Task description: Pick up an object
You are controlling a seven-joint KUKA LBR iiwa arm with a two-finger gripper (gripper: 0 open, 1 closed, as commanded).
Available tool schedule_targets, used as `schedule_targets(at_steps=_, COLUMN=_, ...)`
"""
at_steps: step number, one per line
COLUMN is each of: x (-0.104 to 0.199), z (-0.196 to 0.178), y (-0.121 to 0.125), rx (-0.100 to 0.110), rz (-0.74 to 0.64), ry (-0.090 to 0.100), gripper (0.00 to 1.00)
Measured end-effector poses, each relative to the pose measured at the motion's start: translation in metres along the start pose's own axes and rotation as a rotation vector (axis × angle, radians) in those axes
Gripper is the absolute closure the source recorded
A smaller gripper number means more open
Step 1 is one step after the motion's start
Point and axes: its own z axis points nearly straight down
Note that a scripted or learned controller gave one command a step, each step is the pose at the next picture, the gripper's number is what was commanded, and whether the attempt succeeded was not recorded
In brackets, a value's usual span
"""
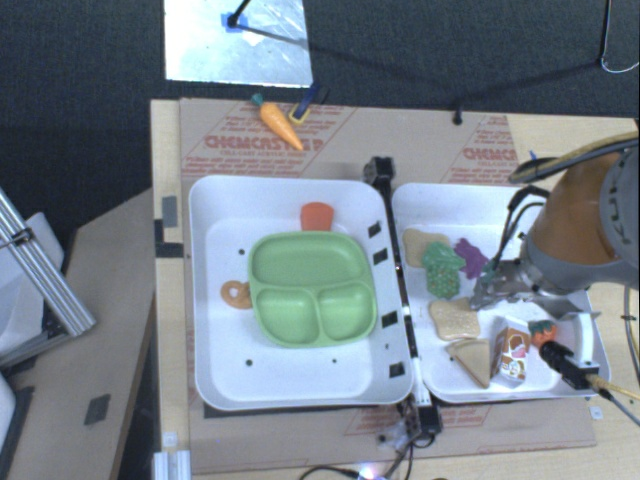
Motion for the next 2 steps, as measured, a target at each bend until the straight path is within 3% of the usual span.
schedule_targets(at_steps=1, x=0.006, z=-0.054, y=0.011, rx=0.003, rz=-0.002, ry=-0.002, gripper=1.0)
schedule_targets(at_steps=2, x=-0.002, z=-0.106, y=0.006, rx=0.002, rz=0.0, ry=-0.003, gripper=1.0)
